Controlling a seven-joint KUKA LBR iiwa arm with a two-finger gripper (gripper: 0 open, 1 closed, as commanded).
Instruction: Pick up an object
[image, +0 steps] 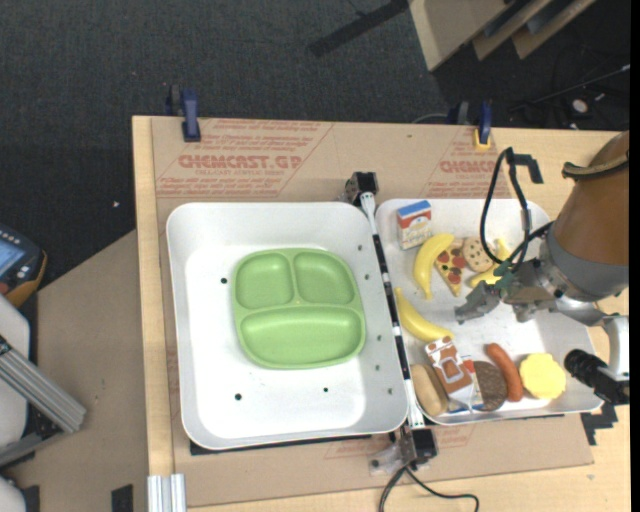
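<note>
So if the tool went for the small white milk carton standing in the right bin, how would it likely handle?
The small white milk carton with the red and blue label stands upright near the right white bin's back wall, so a sideways push would probably tip it. It looks like a light toy. Its flat sides should suit a two-finger pinch, though they could be slippery.

Arm cut off at right edge; tool fingers indistinct.

Bright, even overhead light, faint soft shadows, mild glare on white bins, slightly soft focus.
</note>
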